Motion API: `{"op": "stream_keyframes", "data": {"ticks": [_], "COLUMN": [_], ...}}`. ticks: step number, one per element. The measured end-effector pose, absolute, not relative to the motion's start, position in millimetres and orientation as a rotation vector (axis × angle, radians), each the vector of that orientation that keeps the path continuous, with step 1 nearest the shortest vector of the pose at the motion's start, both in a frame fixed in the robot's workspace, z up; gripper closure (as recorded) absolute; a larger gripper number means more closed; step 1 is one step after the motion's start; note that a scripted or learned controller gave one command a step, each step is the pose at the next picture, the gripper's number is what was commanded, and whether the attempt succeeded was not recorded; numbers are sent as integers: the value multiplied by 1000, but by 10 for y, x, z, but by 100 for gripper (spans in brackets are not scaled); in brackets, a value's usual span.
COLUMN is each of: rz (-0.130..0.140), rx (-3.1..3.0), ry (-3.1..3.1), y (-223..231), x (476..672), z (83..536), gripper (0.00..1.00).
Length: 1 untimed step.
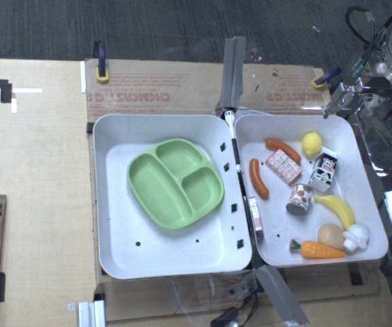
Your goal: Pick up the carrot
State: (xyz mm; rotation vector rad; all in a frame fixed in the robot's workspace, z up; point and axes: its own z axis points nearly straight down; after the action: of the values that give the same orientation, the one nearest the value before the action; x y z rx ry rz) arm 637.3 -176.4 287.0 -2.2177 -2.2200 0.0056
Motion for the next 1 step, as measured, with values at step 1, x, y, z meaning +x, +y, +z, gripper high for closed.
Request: {"op": "stream_keyframes", "data": {"ticks": [1], "rz": [7], "rx": [-2497], "ry": [-1904], "y": [-2064], "x": [6267], "z": [3522], "gripper": [0]}}
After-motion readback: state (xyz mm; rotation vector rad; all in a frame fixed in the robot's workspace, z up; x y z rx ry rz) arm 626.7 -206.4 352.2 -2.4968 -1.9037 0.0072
